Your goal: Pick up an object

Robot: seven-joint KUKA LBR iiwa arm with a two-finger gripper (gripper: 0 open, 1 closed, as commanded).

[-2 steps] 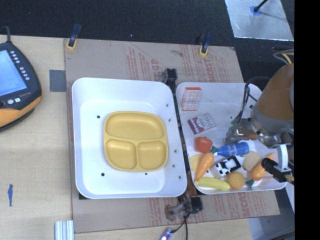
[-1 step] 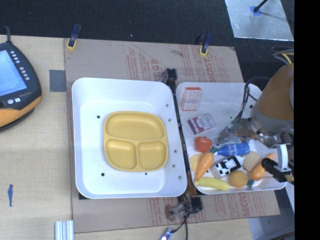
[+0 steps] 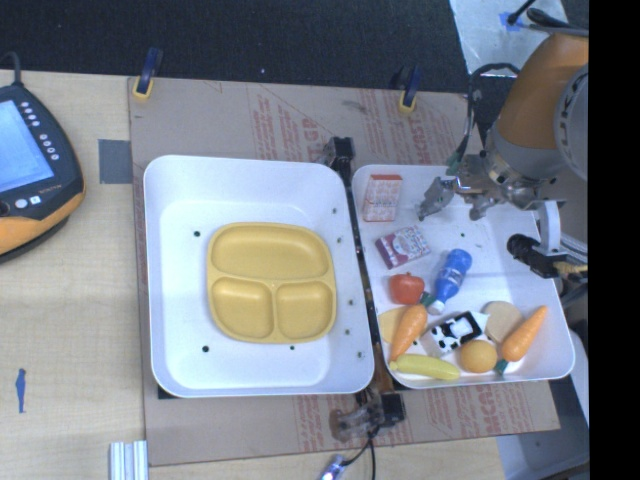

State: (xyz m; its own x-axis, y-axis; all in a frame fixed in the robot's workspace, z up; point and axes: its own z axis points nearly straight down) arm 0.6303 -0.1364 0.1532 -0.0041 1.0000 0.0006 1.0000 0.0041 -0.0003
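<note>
My gripper (image 3: 458,200) hangs open and empty over bare floor at the right bin's (image 3: 563,360) twelve o'clock end. My wrist hides the two o'clock corner. The blue bottle (image 3: 450,273) lies tilted mid-bin; toys, perhaps two carrots, crowd six o'clock.
</note>
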